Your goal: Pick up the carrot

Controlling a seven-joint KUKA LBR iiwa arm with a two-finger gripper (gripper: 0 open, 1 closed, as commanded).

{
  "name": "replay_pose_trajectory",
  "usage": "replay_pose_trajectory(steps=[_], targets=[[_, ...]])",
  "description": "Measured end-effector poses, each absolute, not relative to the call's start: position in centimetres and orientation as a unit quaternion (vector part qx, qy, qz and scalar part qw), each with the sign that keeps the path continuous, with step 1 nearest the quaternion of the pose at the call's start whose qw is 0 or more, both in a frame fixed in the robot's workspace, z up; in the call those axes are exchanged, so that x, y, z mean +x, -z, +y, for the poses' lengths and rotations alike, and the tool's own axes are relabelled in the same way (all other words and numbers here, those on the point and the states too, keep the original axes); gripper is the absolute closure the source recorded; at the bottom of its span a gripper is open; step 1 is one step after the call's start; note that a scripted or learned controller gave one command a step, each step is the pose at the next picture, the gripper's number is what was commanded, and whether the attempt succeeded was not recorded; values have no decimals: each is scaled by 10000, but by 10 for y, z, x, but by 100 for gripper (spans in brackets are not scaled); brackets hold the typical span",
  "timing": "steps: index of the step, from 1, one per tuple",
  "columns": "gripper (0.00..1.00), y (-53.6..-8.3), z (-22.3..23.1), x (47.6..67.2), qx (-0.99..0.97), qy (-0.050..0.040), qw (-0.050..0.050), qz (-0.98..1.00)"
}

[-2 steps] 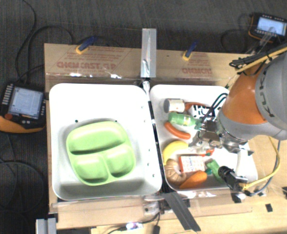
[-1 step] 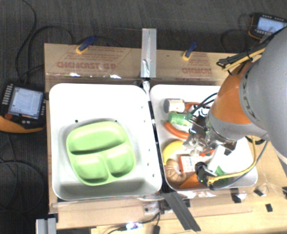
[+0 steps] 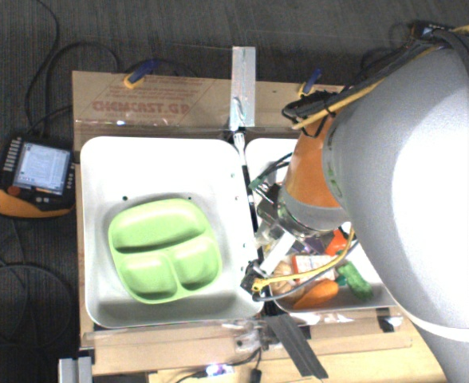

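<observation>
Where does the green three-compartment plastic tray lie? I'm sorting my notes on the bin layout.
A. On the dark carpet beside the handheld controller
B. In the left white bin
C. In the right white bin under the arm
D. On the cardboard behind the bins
B: the green three-compartment plastic tray sits on the floor of the left white bin, while the orange carrot lies in the right white bin under the arm.

Arm (image 3: pixel 410 182) covers most of right bin (image 3: pixel 258 154); carrot (image 3: pixel 318 294) partly hidden under it; arm cut off at right edge.
</observation>
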State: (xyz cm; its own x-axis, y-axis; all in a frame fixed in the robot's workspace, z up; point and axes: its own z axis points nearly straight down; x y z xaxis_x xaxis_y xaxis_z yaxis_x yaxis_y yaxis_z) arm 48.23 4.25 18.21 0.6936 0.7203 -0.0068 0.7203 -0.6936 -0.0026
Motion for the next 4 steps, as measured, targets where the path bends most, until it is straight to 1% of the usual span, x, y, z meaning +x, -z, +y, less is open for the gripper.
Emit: replay_pose_trajectory(steps=[1, 2, 3, 4], targets=[[100, -237, -3, 483, 8021, 29, 2, 5972], [100, -247, -49, 483, 7235, 24, -1, 6903], [100, -332, -65, 484, 8193, 22, 8, 5733], [100, -337, 5, 484, 8964, 26, 7, 4433]])
